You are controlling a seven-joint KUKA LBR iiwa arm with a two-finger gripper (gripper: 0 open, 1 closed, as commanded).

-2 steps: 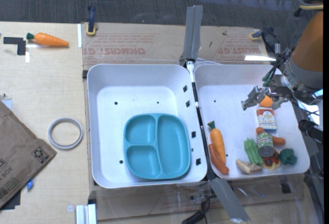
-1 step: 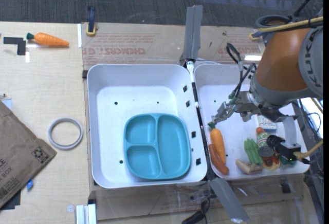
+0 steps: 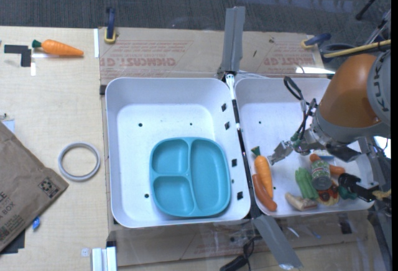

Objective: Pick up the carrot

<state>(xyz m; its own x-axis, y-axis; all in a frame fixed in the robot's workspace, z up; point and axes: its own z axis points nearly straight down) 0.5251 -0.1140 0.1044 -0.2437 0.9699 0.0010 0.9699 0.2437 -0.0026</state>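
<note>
Step in hand looks like the approach/descent on the carrot (image 3: 263, 171) in the right bin (image 3: 273, 102). The gripper (image 3: 281, 151) hangs just up-right of the carrot's top end, w/ nothing between its fingers; they look parted a little, tho the tips are small and hard to read. To do it well, I'd say: shift the jaws left and toward the near wall so they straddle the carrot's mid-body, not the leafy tip, and turn the wrist so the fingers close across the narrow width, since the carrot lies lengthwise, top end away from the camera, point toward the near wall. Come straight down, close only once both fingers are beside it. Risk: a second orange piece (image 3: 264, 194) lies touching or just beside the carrot at its lower end, and the carrot sits close to the bin's left wall, so the left finger has little room; a grip too low may catch both. The clutter (image 3: 317, 179) under the arm, right of the carrot, is apart from it. Another carrot (image 3: 58, 48) lies on the bench far left, outside both bins, well away from the jaws. The left bin (image 3: 124, 139) holds a teal tray (image 3: 188, 176).
</note>
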